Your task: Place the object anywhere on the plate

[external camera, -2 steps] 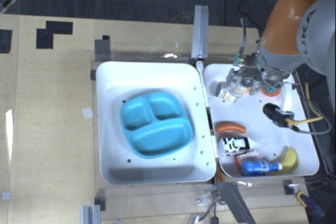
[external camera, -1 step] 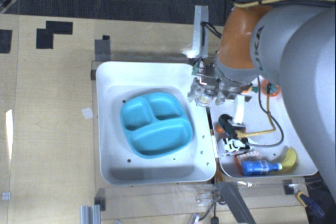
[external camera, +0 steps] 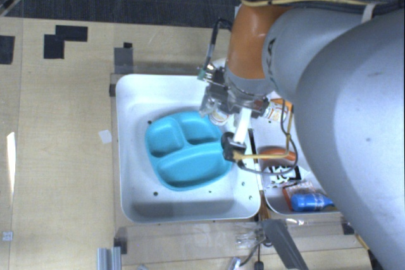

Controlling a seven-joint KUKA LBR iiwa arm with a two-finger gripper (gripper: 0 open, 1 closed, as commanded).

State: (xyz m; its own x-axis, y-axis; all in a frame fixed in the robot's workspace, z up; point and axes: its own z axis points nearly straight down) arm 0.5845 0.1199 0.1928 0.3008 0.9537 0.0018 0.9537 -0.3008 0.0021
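The blue plate (external camera: 183, 158) is found lying in a white bin (external camera: 136, 136). The tool (external camera: 216, 112) is positioned at the plate's far right corner; whether it is clenched cannot be told. A reddish item (external camera: 275, 152) and a blue packet (external camera: 310, 201) are noted right of the plate, partly obstructed by the arm (external camera: 329, 73).

blue plate (external camera: 186, 158) in view-left bin (external camera: 130, 136); arm (external camera: 253, 47) over bins' divide; blue item (external camera: 311, 202) in other bin (external camera: 272, 202)
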